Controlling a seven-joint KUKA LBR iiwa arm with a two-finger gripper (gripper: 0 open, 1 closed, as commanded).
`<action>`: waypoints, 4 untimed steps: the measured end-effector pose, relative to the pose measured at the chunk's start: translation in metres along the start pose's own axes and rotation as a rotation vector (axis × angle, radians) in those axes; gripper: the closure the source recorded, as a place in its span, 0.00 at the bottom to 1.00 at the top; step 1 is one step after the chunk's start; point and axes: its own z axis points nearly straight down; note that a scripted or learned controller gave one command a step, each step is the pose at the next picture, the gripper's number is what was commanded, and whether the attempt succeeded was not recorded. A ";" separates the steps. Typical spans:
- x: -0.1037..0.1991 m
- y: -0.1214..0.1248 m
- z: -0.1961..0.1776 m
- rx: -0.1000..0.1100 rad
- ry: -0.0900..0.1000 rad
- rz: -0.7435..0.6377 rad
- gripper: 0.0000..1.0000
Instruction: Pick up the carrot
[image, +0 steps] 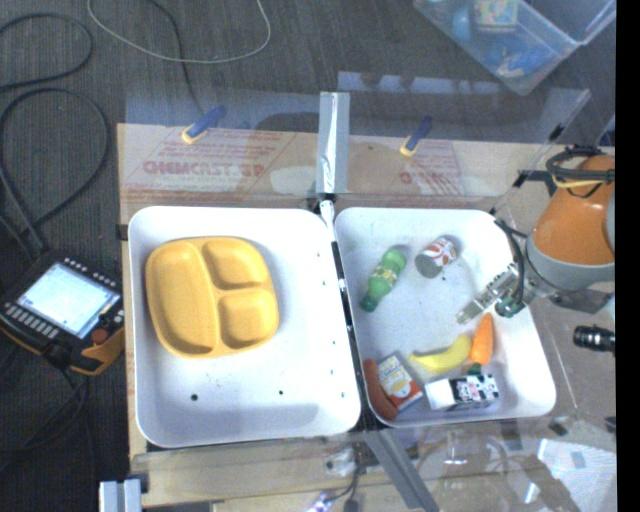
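The carrot (483, 340) is a small orange piece lying upright-slanted in the right bin (520, 395), near its right wall. Its lower end touches a yellow banana (443, 355). My gripper (480, 303) hangs just above and slightly left of the carrot's top end, reaching in from the right under the grey and orange wrist (572, 235). Nothing shows in the gripper, and the carrot rests on the bin floor.
The right bin also holds a green bottle (383, 278), a red and white can (436, 255), a red carton (395, 382) and a small black and white box (465, 390). A yellow compartment plate (212, 295) lies in the left bin (250, 400).
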 end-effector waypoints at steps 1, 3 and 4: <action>0.000 0.000 0.000 0.000 0.000 0.000 0.00; 0.001 0.002 -0.009 -0.003 0.001 -0.002 0.00; 0.021 -0.019 0.017 -0.002 0.006 0.395 0.00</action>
